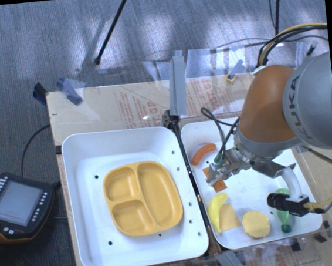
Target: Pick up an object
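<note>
Several toy foods lie right of centre; the gripper (217, 173) hovers over a small orange plastic block (218, 184). Light, stiff, slick: pinch its flat sides. Grip state: can't tell.

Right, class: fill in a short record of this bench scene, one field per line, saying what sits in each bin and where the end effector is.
left bin: yellow divided plate
right bin: sausage, orange piece, banana, yellow wedge, round biscuit, green item
end effector: low over the orange piece
arm: over the right bin
</note>
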Robot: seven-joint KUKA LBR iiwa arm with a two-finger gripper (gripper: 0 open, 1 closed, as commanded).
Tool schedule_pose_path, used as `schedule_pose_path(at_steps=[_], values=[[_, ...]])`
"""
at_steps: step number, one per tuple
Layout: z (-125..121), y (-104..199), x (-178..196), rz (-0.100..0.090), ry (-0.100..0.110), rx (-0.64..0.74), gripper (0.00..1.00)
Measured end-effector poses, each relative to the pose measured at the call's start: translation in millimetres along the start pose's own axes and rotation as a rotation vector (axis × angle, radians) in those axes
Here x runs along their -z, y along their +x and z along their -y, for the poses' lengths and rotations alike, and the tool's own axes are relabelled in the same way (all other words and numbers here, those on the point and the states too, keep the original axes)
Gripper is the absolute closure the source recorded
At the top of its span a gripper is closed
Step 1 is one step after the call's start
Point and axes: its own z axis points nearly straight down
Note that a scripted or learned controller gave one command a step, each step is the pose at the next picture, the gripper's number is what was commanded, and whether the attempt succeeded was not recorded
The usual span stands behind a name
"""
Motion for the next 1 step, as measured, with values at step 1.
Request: schedule_pose_path(at_steps=[1], values=[[-82.1,1.5,48.7,0.002,0.008,0.211,1.00]])
